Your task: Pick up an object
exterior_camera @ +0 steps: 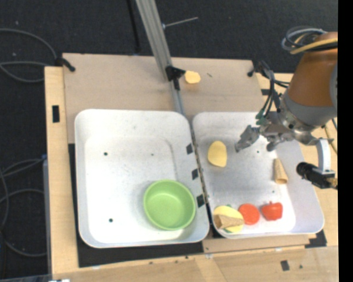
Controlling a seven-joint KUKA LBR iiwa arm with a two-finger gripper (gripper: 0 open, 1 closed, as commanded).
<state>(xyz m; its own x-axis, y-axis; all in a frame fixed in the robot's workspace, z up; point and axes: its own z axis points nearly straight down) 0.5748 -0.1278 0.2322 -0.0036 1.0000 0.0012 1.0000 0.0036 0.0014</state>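
A robotics lab: two white bins [135, 122] on a plywood surface [106, 81], loose cables [12, 46], aluminium rail [156, 31].

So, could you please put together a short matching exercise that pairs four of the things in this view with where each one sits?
Things:
1. green bowl
2. yellow egg-shaped piece
3. red pepper toy
4. small yellow piece

Places:
A. on the bare bench board behind both bins, beside the metal post
B. front edge of the right bin, right of the red-orange ball
C. front part of the left bin
D. left part of the right bin, near the divider between the bins

Pairs: 1-C, 2-D, 3-B, 4-A
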